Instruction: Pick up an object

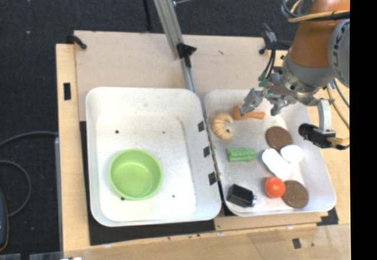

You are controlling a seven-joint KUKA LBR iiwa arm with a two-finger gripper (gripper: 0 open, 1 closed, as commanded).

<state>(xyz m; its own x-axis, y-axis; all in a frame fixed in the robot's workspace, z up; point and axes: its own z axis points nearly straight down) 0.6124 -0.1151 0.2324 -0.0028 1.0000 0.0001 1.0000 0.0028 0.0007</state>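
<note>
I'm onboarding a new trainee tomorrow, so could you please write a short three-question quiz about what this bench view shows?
1. True or false: the green bowl sits in the left bin.
2. Which item lies nearest the claw?
A. the black block
B. the orange carrot-shaped piece
C. the red ball
3. Fill in: the green bar lies in the ____ bin.

Key
1. True.
2. B; the carrot-shaped piece lies just below the claw in the right bin.
3. Right, between the tan gourd-shaped toy and the white pieces.
</note>
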